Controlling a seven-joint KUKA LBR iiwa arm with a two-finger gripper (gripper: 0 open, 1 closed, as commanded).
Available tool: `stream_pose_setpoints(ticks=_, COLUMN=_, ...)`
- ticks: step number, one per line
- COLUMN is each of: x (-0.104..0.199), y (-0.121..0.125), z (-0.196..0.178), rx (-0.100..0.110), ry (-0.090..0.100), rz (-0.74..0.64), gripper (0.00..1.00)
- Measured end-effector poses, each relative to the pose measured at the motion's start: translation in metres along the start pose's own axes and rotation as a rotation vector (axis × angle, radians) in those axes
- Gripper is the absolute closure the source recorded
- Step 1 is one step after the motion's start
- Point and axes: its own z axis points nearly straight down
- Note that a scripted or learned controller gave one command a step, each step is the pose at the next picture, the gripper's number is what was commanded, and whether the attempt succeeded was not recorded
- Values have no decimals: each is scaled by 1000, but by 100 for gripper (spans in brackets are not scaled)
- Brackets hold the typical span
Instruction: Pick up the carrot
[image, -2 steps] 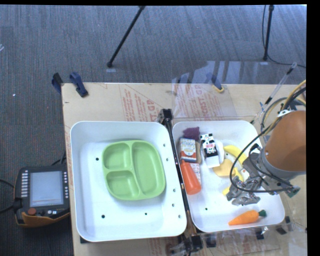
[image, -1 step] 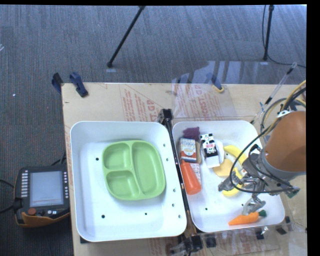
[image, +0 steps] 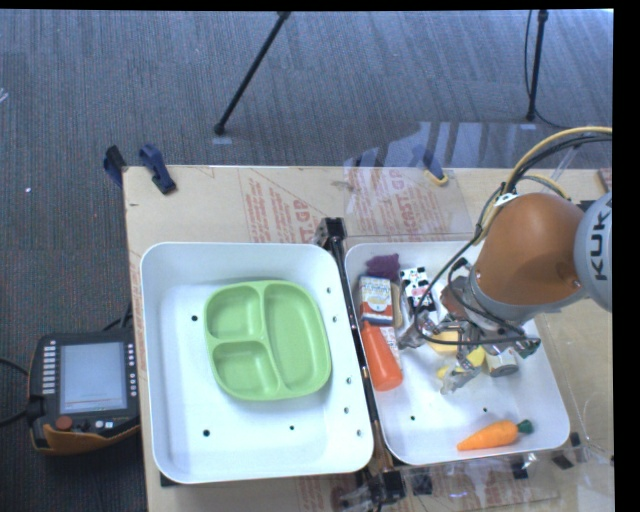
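Hovering low over the middle of the right white bin (image: 556, 395): the gripper (image: 462, 352), hung beneath the orange wrist band (image: 525, 250) of the grey arm. Cannot tell whether open or shut; metal parts and cluttered small items beneath blur together there.

Carrot (image: 489, 435) lying on the bin floor below and a little right of the gripper, toward the near rim, well apart from it and untouched. Long axis close to level across the view, tilted slightly up toward the right; pointed orange tip toward the left, green top (image: 524, 427) at the right end. Open white floor all round it, so nothing crowding an approach.

Left of the gripper, against the bin's inner wall: an orange bottle (image: 381, 357) lying lengthwise, with a labelled packet (image: 376, 296) above it and a purple item (image: 381, 265) beyond that. Just under and beside the gripper: yellow pieces (image: 449, 348) and a small black-and-white object (image: 413, 283) further up. Far left of everything, in the other white bin (image: 160, 300): a green divided plate (image: 268, 338).

Judged from this: pick not yet begun. Coming move likely a shift toward the near rim and slightly rightward, then a descent over the carrot's mid-length, with the closing direction set across the short width, roughly up-down in the view. Risk: orange bottle similar in colour and nearer, easily mistaken for the target.
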Motion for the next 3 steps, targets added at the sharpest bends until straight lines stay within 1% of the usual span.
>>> stream_pose_setpoints(ticks=1, x=63, y=49, z=-1, rx=1, ry=2, rz=-64, gripper=0)
stream_pose_setpoints(ticks=2, x=78, y=26, z=-19, rx=5, ry=-1, rz=-392, gripper=0)
stream_pose_setpoints(ticks=3, x=70, y=55, z=-51, rx=4, ry=-2, rz=-321, gripper=0)
